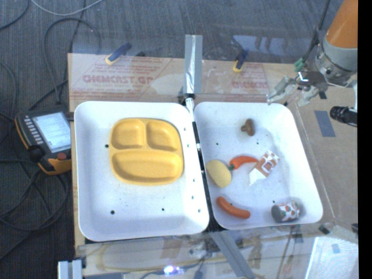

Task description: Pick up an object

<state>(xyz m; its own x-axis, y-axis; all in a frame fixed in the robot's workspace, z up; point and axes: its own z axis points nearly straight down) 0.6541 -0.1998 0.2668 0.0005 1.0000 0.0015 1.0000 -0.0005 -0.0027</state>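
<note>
The right bin (302, 156) holds several small objects. A brown lump (248, 127) lies near the back, with an orange-red pepper (243, 161), a yellow oval fruit (219, 173) and a white-and-red carton (264, 166) in the middle. A red sausage (233, 208) and a can on its side (286, 211) lie near the front. My gripper (289, 97) hangs above the bin's back right corner, open, with nothing between its fingers. It is well clear of all the objects.
The left bin (93, 214) holds a yellow divided tray (147, 150). A metal divider strip (193, 63) rises behind the seam between the bins. A handheld pendant (46, 135) and cables lie on the floor at left.
</note>
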